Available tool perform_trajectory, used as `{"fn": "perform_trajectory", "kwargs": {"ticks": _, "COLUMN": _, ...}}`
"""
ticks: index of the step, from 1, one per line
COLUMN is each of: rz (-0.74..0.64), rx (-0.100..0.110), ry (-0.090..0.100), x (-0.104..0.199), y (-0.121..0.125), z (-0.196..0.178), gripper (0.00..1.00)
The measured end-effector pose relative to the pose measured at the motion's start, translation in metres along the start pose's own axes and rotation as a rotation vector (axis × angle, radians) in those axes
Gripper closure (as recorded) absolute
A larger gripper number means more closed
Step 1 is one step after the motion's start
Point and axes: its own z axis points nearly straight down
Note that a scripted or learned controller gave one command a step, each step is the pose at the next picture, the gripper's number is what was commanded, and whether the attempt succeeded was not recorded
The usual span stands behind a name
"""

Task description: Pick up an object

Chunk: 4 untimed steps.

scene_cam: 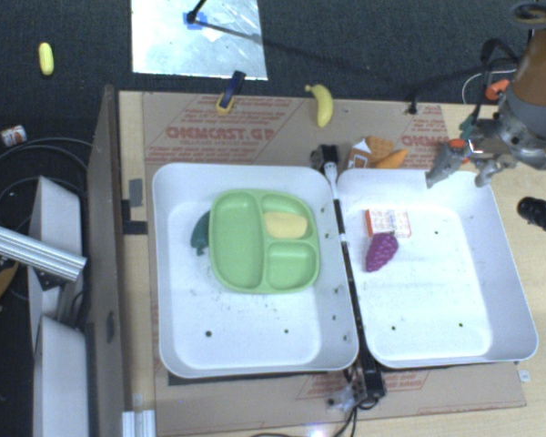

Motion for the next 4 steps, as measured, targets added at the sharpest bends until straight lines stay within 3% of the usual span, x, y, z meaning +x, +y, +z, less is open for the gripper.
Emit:
{"fn": "perform_trajectory", "kwargs": {"ticks": 1, "rz": -0.002, "rx": 0.013, "ry": 0.004, "x": 0.021, "y": -0.003, "z": 0.136, "gripper": 0.00}}
{"fn": "perform_trajectory", "kwargs": {"ticks": 2, "rz": -0.003, "rx": 0.006, "ry": 0.002, "x": 0.044, "y": -0.019, "z": 0.188, "gripper": 0.00}}
{"fn": "perform_trajectory", "kwargs": {"ticks": 3, "rz": 0.002, "rx": 0.004, "ry": 0.001, "x": 0.050, "y": -0.031, "z": 0.185, "gripper": 0.00}}
{"fn": "perform_trajectory", "kwargs": {"ticks": 4, "rz": 0.002, "rx": 0.000, "ry": 0.001, "x": 0.049, "y": -0.030, "z": 0.174, "gripper": 1.00}}
